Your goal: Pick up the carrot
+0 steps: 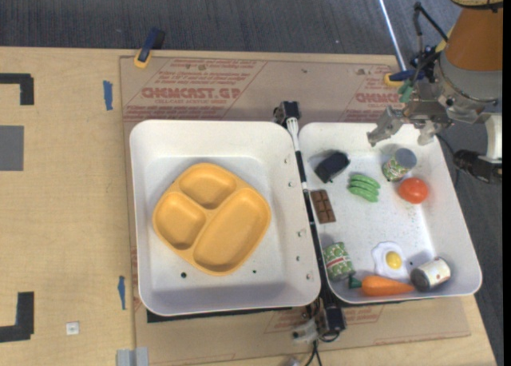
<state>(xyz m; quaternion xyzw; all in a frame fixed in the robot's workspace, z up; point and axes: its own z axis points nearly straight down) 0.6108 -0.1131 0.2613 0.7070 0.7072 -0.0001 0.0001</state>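
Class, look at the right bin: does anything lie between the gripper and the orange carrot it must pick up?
Yes. The gripper hovers at the bin's far edge, while the orange carrot lies along the near wall. Between them sit a small can, a red tomato and a toy fried egg; a grey cylinder is beside the carrot's tip.

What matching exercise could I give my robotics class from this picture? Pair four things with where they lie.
Things:
1. carrot
2. yellow divided plate
3. tomato
4. gripper

Places:
A. in the left bin
B. above the right bin's far edge
C. at the right bin's near edge
D. towards the right bin's right side, near a can

Pairs: 1-C, 2-A, 3-D, 4-B
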